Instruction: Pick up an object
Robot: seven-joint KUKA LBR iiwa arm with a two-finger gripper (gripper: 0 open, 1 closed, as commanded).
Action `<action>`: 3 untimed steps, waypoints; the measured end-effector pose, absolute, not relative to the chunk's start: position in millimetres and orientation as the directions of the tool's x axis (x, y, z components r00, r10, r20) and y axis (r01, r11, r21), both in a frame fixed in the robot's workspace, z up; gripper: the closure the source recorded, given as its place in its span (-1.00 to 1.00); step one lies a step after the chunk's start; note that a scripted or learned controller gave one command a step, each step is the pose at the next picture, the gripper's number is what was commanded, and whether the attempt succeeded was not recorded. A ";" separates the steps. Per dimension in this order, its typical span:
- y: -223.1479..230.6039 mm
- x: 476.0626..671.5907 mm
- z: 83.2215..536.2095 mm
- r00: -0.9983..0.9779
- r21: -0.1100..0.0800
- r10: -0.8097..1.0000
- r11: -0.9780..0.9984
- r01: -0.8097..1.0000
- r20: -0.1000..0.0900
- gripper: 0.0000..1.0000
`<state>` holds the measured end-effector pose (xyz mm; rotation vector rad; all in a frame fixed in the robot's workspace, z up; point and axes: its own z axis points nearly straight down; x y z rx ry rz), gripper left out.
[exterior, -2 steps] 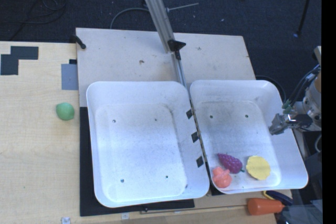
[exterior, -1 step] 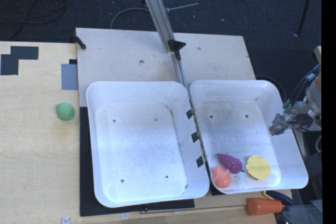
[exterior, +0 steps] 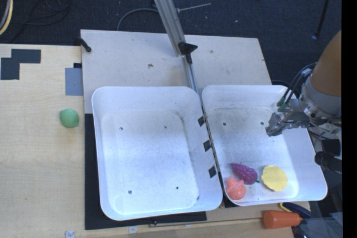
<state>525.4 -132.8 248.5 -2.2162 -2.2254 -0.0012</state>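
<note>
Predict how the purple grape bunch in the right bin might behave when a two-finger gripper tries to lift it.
The purple grape bunch looks lumpy, so fingers may slip off its bumps. It probably won't roll far: the orange piece lies against it. It seems small, likely light.

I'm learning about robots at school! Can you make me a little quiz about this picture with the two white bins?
1. True or false: the green ball lies inside a bin.
2. Which bin holds the purple grapes, left or right?
3. Next to the grapes lies: A) yellow round piece B) blue cup C) red car.

Key: 1 false, it lies on the wooden bench. 2 the right bin. 3 A.
</note>
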 end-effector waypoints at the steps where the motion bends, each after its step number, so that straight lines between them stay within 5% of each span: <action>1: -85.0 546.6 255.3 -0.003 0.000 1.000 0.003 1.000 0.000 1.00; 3: 14.3 578.3 251.7 -0.003 0.000 1.000 0.003 1.000 0.000 1.00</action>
